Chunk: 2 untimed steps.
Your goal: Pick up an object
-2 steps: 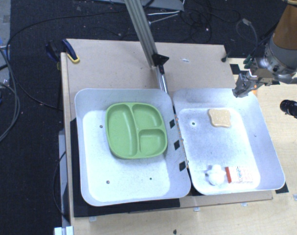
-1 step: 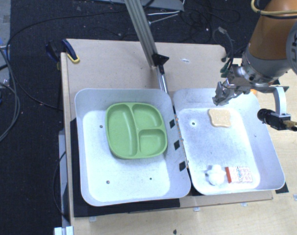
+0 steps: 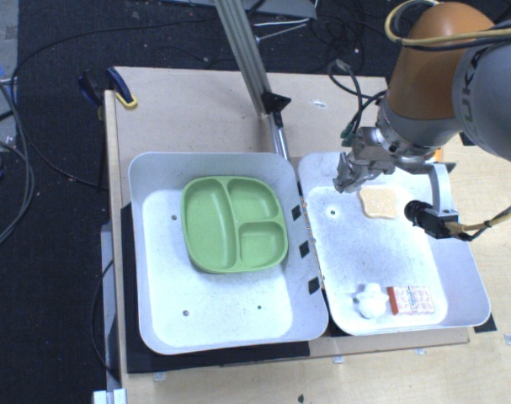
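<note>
I am hanging my gripper over the far left corner of the right bin, just left of the bread slice. 2 things are lying near that bin's front edge (side by side): a small lump and a packet. The divided tray is sitting in the left bin.

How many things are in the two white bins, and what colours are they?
Green: 1, the divided tray in the left bin.
Tan: 1, the bread slice in the right bin.
White: 1, the small lump, right bin.
Red and white: 1, the little packet, right bin.
Total: 4
</note>
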Each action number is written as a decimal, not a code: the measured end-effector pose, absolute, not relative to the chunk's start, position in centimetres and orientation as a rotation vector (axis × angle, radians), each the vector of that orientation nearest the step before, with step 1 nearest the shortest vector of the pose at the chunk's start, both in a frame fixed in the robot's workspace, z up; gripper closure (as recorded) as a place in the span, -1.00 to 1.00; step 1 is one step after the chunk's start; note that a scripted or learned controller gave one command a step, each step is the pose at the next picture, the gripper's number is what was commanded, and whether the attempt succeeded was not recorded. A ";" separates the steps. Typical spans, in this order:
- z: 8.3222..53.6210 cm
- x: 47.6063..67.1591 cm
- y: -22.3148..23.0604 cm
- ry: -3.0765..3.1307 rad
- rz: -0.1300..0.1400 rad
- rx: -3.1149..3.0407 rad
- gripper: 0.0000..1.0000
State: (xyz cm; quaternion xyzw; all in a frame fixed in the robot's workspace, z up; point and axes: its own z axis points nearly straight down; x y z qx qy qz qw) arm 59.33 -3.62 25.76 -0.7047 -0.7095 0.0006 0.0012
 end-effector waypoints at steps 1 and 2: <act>26.1 58.7 1.7 -2.229 -0.001 -2.211 1.00; 24.0 58.1 7.2 -2.228 0.002 -2.211 1.00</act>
